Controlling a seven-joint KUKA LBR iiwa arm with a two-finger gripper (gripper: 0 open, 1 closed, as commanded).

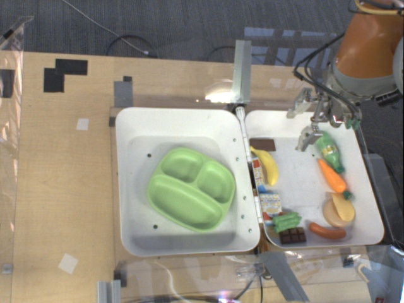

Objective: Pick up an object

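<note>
The gripper hovers, fingers apart and empty, just beside the green bottle in the right bin. Risk: the carrot touches the bottle, so closing fingers may nudge either object aside.

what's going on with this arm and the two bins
A grey and orange robot arm reaches in from the right, its claw hovering over the top of the right bin, next to a green bottle. That bin holds toy food: a banana, a carrot, a sausage and a chocolate piece, all lying loose. The left bin holds a green divided plate. Nothing is in the claw.
</note>
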